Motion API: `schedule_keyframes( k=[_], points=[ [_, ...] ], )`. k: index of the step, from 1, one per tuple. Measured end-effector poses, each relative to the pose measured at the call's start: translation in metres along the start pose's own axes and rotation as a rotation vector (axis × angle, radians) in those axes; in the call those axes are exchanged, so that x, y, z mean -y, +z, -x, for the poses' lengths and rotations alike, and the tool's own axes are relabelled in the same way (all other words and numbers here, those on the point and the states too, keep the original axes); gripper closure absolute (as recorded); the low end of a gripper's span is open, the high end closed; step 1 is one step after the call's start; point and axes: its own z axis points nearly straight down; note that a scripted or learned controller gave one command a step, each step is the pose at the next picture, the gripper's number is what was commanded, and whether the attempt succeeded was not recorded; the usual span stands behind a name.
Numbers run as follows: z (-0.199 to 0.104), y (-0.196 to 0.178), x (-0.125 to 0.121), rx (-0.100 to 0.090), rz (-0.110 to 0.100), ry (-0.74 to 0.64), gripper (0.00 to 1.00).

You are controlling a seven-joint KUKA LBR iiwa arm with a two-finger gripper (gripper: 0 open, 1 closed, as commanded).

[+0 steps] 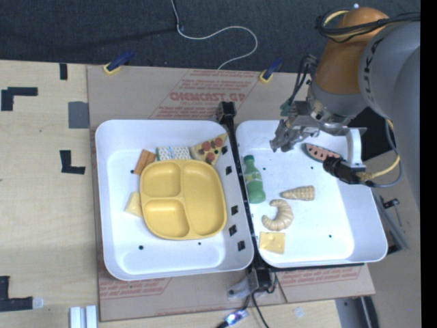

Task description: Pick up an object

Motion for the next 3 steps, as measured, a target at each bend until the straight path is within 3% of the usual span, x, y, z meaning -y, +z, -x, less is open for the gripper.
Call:
schedule_keyframes(
  k=[3],
  points=[
    [0.0027, -0.0033, -0.0013, 0.000, 0.000, -0.001, 1.00]
  ],
)
